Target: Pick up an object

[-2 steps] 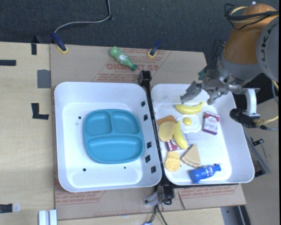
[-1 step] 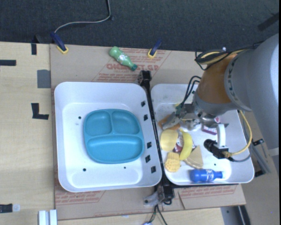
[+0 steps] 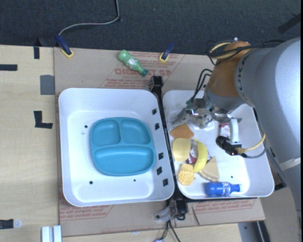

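— What is hard to see from above?

— My gripper (image 3: 199, 110) is low over the back part of the right bin (image 3: 248, 171), but my own wrist covers most of it. I cannot tell if it is open or closed, and I see nothing held in it. My grey arm (image 3: 279, 89) also hides the right edge of this bin.

— What is around, and what is in the way?

— A green bottle (image 3: 132, 63) lies on the cardboard (image 3: 106, 67) behind the bins, well apart from me. Two yellow clamps (image 3: 65, 50) hold the cardboard's back edge. A black cable (image 3: 114, 6) crosses the dark floor behind it.

— And the bins?

— The left bin (image 3: 76, 116) holds a blue plate (image 3: 122, 146) with three compartments. In the right bin the objects lie close together: a brown round piece (image 3: 182, 131) just in front of my gripper, then a yellow round piece (image 3: 180, 149), a banana (image 3: 202, 155) touching it, and a waffle (image 3: 186, 175). Something red between the yellow piece and the banana is too small to name. A blue bottle (image 3: 221, 188) lies at the front wall.
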`<state>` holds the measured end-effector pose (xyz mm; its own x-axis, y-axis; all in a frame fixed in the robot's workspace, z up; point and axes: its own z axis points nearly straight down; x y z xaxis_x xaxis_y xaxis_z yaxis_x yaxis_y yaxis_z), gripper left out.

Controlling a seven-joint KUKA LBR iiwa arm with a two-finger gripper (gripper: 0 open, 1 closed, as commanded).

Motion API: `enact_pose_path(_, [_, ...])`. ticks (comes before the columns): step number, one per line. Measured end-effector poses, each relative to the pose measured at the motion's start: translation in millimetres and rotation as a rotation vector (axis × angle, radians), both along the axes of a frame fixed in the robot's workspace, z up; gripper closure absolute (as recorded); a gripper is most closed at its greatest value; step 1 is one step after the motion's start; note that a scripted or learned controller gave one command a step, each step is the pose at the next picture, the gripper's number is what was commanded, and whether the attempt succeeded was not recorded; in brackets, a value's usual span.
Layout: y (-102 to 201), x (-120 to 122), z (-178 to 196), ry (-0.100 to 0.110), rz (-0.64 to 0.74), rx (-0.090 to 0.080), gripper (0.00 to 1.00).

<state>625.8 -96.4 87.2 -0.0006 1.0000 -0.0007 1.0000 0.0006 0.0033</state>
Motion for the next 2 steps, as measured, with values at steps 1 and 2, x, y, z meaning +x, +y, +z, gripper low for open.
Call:
enact_pose_path(1, [2,-74,-1,0.002,0.000,0.000,0.00])
enact_pose_path(2, [-3,-23,-1,-0.001,0.000,0.000,0.00])
